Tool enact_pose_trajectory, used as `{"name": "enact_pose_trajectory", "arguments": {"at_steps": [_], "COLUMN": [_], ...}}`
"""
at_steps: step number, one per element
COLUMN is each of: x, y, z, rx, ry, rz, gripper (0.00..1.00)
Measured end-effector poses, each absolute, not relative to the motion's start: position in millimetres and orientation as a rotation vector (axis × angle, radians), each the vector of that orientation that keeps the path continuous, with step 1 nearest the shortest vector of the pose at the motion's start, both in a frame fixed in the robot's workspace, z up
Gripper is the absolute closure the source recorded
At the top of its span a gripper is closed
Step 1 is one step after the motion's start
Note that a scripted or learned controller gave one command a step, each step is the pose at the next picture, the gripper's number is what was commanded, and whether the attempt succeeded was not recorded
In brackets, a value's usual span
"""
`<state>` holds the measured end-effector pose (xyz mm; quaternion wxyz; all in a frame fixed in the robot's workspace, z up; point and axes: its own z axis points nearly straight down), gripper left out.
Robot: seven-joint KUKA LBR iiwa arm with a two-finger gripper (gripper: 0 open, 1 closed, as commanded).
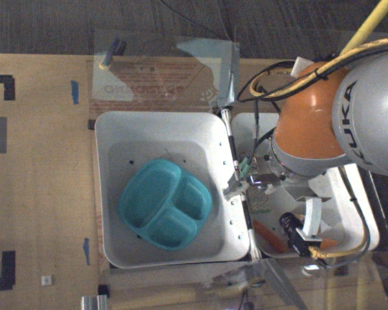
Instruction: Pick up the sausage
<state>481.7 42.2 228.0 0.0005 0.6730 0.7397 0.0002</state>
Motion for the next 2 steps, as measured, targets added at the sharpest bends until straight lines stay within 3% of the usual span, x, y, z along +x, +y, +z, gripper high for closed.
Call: {"name": "enact_pose_trajectory", "arguments": {"at_steps": [1, 2], "x": [479.0, 479.3], "y": [-21.9, -5.8], "z": [184.1, 184.2], "rx": [1.979, 1.864], "ry": [2.442, 2.532], "rz": [-0.002, -0.001], "gripper": [0.0, 0.0]}}
